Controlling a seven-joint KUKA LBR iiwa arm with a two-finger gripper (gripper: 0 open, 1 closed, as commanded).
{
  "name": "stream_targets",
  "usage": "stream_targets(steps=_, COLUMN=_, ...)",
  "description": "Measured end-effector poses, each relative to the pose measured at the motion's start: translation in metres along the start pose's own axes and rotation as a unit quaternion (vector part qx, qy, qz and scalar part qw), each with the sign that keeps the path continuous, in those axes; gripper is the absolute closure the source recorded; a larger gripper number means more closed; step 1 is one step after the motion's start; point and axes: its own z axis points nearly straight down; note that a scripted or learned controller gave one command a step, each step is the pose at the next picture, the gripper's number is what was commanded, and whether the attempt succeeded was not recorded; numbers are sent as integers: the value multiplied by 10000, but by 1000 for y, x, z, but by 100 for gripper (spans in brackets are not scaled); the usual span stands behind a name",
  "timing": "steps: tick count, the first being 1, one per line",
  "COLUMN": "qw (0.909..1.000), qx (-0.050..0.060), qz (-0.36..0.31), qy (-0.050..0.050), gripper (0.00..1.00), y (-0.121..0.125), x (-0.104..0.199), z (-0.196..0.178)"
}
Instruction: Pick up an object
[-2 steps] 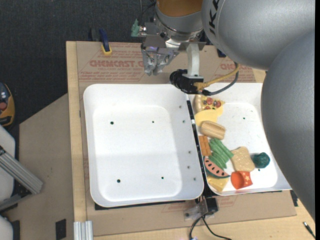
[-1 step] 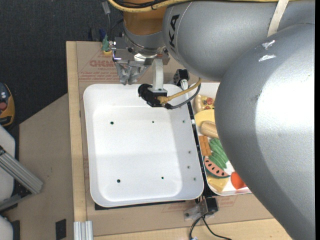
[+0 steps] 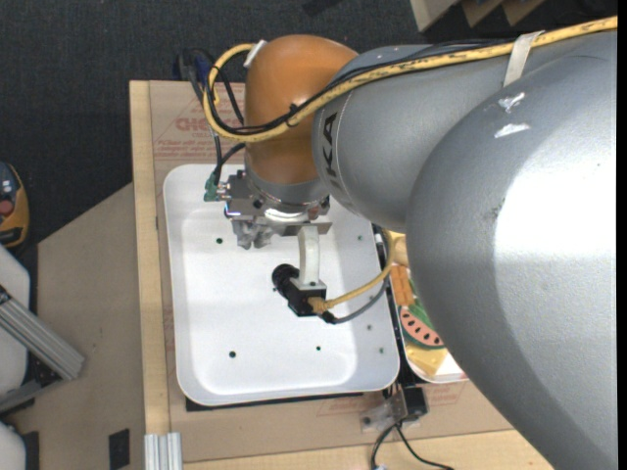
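The gripper's (image 3: 253,231) fingers are pointing down under the orange wrist, and I cannot tell whether they are open or closed. They are hanging over the left bin (image 3: 201,311), near its far edge. A patterned object (image 3: 427,329), possibly the nearest target, is lying at the right bin's left edge, well apart.

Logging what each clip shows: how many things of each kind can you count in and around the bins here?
White bins: 2, the left bin and a right bin mostly hidden by the arm
Watermelon-slice item: 1, in the right bin
Robot arm: 1, its gripper over the left bin
Total: 4
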Motion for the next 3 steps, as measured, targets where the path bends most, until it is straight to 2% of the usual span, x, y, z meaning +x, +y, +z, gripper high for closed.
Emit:
stream_targets(steps=1, qw=10000, qx=-83, qz=-13, qy=18, gripper=100, y=41, x=5, z=-89)
stream_targets(steps=2, qw=9999, qx=-120, qz=-20, qy=31, gripper=100, y=65, x=5, z=-344)
stream_targets(steps=3, qw=10000, qx=41, qz=-3, qy=-15, gripper=100, y=-4, x=4, z=-178)
